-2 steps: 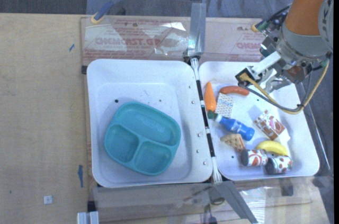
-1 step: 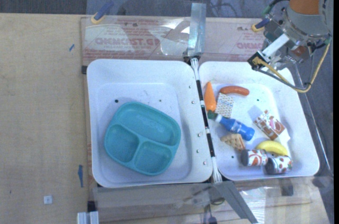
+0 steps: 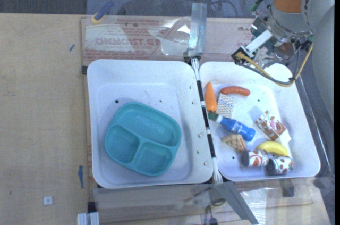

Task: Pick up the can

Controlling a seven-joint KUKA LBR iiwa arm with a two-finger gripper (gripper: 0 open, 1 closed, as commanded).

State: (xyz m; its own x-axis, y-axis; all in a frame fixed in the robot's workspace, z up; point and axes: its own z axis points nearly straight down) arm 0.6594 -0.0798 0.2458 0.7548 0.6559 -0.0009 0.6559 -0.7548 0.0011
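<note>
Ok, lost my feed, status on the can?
Gripper above right bin's far edge. Can on its side, near edge, touching banana.

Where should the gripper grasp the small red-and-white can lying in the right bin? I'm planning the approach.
Across the small red-and-white can's round body, coming straight down: it lies on its side, with a second can and the yellow banana crowding its right end.

Can [image 3: 255, 158]: red/white, on its side, right bin front, beside banana.
</note>
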